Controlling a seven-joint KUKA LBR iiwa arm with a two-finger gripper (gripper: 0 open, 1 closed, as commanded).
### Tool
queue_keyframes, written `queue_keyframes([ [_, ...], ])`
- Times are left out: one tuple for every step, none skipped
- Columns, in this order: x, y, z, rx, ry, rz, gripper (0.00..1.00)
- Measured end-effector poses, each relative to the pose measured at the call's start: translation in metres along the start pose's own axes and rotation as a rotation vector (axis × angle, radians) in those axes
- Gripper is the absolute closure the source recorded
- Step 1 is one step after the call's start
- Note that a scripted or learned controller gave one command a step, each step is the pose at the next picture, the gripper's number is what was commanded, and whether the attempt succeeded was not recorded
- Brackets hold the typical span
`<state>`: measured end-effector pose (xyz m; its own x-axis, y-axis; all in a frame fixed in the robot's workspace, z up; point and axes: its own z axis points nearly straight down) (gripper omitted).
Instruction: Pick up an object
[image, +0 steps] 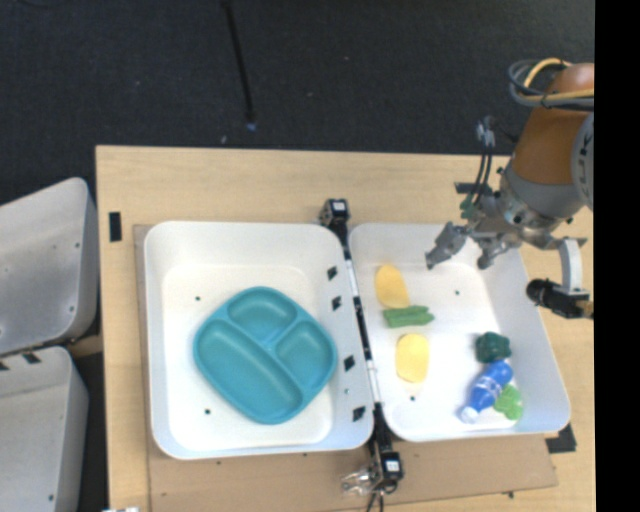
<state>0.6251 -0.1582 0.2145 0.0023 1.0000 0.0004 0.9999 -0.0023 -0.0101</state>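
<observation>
Six small things lie loose in the right bin (530, 400), and any one of them would answer your task. Two yellow pieces (392, 285) sit toward the bin's left side with a green pod (408, 317) between them, nearly touching the upper one. A dark green lump (491, 347), a blue bottle (486, 390) and a light green piece (510, 403) huddle at the lower right, close enough that a grab there may catch more than one. Your gripper (464, 249) hangs over the bin's upper edge, fingers spread with nothing between them, well apart from every piece. The upper yellow piece looks the nearest target. In the left bin (160, 400) you have a blue divided tray (264, 353), lying flat.
</observation>
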Motion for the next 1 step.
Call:
queue_keyframes([
  [0.0008, 0.0017, -0.0083, -0.011, -0.001, -0.002, 0.00],
])
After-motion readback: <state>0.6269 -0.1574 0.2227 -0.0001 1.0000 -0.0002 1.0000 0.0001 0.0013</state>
